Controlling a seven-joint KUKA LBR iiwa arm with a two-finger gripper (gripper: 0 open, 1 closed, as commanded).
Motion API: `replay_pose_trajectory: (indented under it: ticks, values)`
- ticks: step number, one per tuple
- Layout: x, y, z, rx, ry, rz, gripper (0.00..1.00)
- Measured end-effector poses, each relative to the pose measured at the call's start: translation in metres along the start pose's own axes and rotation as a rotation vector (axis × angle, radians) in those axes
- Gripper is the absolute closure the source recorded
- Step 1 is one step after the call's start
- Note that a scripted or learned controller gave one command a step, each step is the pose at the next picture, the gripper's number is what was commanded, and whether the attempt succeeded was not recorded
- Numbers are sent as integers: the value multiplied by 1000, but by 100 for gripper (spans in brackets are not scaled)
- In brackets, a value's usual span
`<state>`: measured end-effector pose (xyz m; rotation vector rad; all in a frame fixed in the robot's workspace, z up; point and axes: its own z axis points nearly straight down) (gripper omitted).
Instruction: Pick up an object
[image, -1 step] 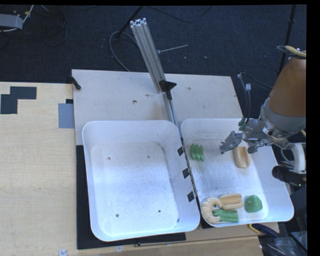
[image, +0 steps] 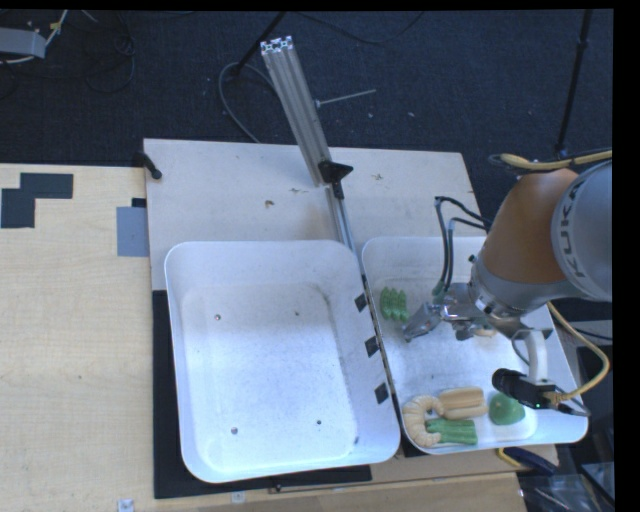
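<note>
Your claw (image: 420, 325) hangs low in the right bin (image: 420, 262), beside a green toy (image: 393, 303) (nothing between its tips). Open or closed, I cannot tell.

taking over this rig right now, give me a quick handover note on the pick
Gripper: low inside the right bin, nothing visibly held; finger state unclear.
Things: a green ridged piece just left of the gripper; at the bin's near end a tan block, a green stick, a cream ring and a green lump.
Done: no pick yet.
Left: grasp one object and lift it.
</note>
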<state>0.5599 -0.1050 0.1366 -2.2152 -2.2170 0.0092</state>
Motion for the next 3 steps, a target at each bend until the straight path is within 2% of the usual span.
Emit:
replay_pose_trajectory:
  ticks: [1,2,3]
  values:
    - [-1,2,-5,-9,-1,2,0]
    - [-1,2,-5,-9,-1,2,0]
    - [-2,2,-15,-9,-1,4,100]
